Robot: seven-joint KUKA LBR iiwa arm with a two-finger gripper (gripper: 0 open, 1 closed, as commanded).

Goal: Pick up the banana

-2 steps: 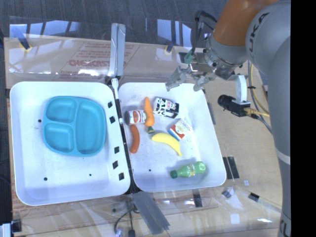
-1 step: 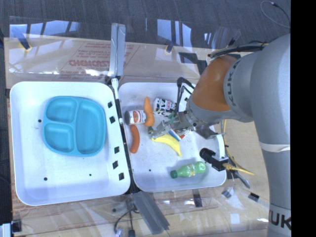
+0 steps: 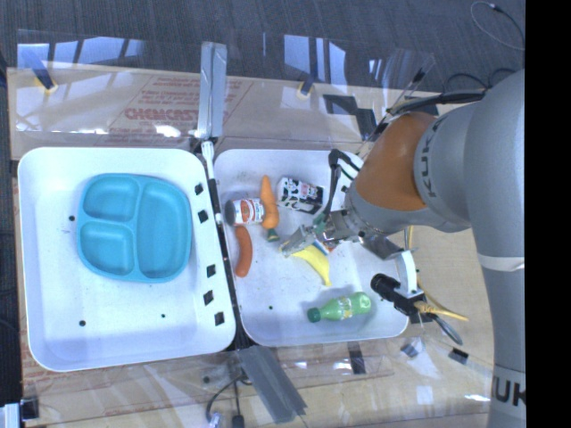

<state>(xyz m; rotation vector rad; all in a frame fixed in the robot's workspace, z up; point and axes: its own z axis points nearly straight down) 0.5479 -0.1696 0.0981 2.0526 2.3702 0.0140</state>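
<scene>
The banana [image 3: 315, 262] lies mid right bin [image 3: 268, 324], just below the claw [image 3: 312, 235]. The step looks like the approach to grasp; whether the claw is wide or narrow cannot be told. Next it must close squarely on the fruit.

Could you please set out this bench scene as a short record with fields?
arm: reaches in from the right, over the right bin
claw: low over the right bin, just above the banana's upper end
banana: lying in the right bin, yellow
near the banana: green bottle, carrot, sausage, small can, black-and-white carton
left bin: holds a blue divided plate
</scene>
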